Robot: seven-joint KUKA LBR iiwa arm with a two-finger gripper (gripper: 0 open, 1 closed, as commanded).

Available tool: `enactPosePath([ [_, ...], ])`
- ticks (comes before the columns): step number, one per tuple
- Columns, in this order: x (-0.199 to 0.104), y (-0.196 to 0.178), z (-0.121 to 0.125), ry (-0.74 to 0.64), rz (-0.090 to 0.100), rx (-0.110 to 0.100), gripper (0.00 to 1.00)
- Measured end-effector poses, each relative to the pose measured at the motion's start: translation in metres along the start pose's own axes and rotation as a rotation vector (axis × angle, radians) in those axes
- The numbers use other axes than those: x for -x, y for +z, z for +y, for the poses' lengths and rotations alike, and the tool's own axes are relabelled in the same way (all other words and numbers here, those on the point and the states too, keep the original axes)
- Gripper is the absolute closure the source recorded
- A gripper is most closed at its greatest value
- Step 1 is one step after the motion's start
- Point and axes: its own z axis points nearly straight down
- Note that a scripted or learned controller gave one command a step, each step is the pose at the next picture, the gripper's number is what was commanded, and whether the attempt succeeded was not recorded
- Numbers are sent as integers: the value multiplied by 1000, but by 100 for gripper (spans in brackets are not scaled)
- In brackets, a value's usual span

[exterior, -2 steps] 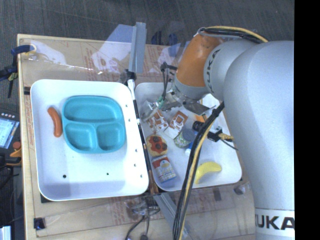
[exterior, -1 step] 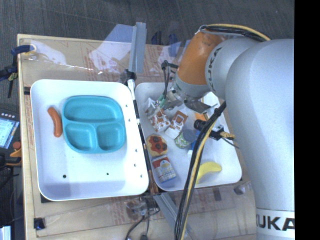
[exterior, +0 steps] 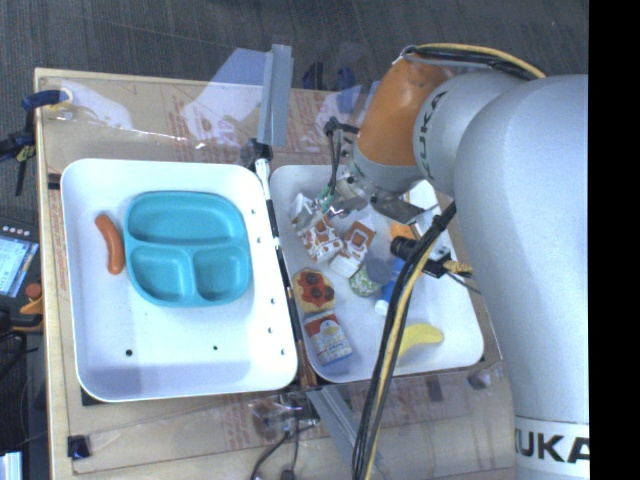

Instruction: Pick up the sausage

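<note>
The gripper (exterior: 325, 206) hangs low over the right bin (exterior: 462, 343), amid clutter; its state cannot be told. The sausage (exterior: 110, 242), orange-red, smooth and slightly curved, lies in the left bin (exterior: 170, 358) beside the tray (exterior: 188, 245).

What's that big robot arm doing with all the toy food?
The grey and orange arm is reaching into the right bin, and its tool sits over a jumble of toy food there, near a pizza slice and a banana. It is meant to pick up the sausage, but that lies in the left bin, beside the blue divided plate. So the sausage is untouched for now.
</note>
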Motion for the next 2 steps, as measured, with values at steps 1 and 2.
enactPosePath([
  [1, -1, -9, 0, -3, 1, -2, 100],
  [2, -1, -17, 0, -5, 2, -3, 100],
])
